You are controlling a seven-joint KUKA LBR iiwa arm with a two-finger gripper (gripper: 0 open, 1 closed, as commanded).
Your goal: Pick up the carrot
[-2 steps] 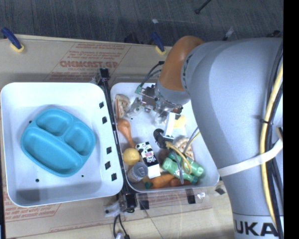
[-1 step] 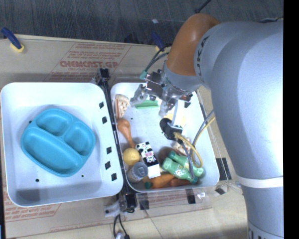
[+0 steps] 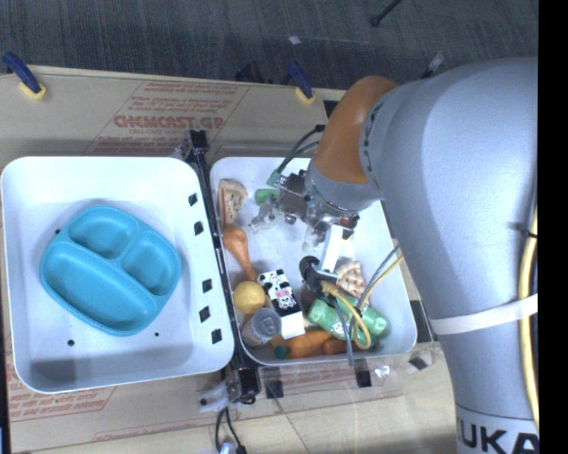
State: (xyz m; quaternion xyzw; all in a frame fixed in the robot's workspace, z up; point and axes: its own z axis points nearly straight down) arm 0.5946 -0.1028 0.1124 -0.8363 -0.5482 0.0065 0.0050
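Note:
The carrot [image 3: 309, 343] is orange with a green tip and lies at the front edge of the right bin [image 3: 390, 253], partly under a green toy and yellow cords. My gripper [image 3: 290, 214] hangs over the back half of that bin, near a small green piece [image 3: 266, 196]. It is well apart from the carrot, with nothing seen in its grasp. The grey arm and its orange band [image 3: 346, 145] cover the bin's back right corner.
The right bin also holds a bread slice [image 3: 232, 200], a tan drumstick [image 3: 238, 246], a yellow lemon [image 3: 249, 297], a cow-patterned block [image 3: 279, 289], a grey can [image 3: 262, 327], a waffle [image 3: 349, 277] and a green toy [image 3: 364, 324]. A blue divided plate [image 3: 111, 268] lies in the left bin [image 3: 19, 187].

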